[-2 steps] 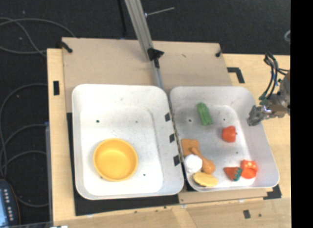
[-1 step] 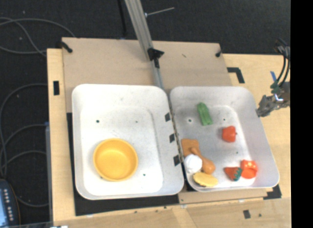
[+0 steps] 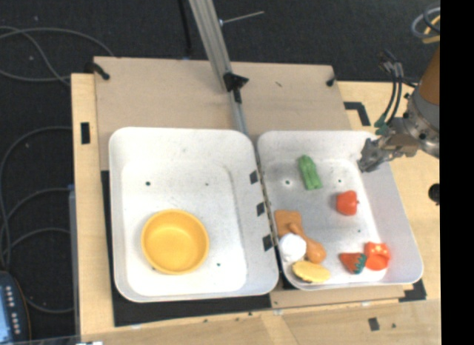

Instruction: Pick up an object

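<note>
The right bin (image 3: 385,188) holds several small toy foods. A green piece (image 3: 309,172) lies near its far middle, and a small red one (image 3: 346,203) sits closer to the right wall. Along the near edge lie an orange-brown piece (image 3: 290,223), a white ball (image 3: 292,247), a yellow piece (image 3: 312,272) and a red piece with a green stem (image 3: 366,258). My gripper (image 3: 369,157) hangs over the bin's far right corner, above and to the right of the red toy. Nothing shows between its fingers.
The left bin (image 3: 185,166) holds a yellow bowl (image 3: 175,241) near its front left. A slanted metal post (image 3: 211,32) rises from behind the gap between the bins. Cables lie on the dark floor at the left.
</note>
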Robot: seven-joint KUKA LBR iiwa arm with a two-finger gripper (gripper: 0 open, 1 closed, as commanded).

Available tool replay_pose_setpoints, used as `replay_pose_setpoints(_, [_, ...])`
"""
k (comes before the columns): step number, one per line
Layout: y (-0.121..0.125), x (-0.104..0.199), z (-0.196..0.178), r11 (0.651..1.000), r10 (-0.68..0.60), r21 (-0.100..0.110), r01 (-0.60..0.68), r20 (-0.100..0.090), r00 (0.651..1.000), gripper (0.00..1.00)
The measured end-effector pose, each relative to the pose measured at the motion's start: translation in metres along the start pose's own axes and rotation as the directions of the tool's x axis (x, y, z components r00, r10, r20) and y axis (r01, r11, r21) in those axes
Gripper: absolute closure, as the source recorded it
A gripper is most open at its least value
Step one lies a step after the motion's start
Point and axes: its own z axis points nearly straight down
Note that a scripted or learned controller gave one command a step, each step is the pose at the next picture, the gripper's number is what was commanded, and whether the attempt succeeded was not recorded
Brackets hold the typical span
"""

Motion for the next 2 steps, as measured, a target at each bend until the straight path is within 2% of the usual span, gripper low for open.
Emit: replay_pose_setpoints(2, [0.023, 0.094, 0.001, 1.000, 0.001, 0.000, -0.001, 0.000, 1.000, 1.00])
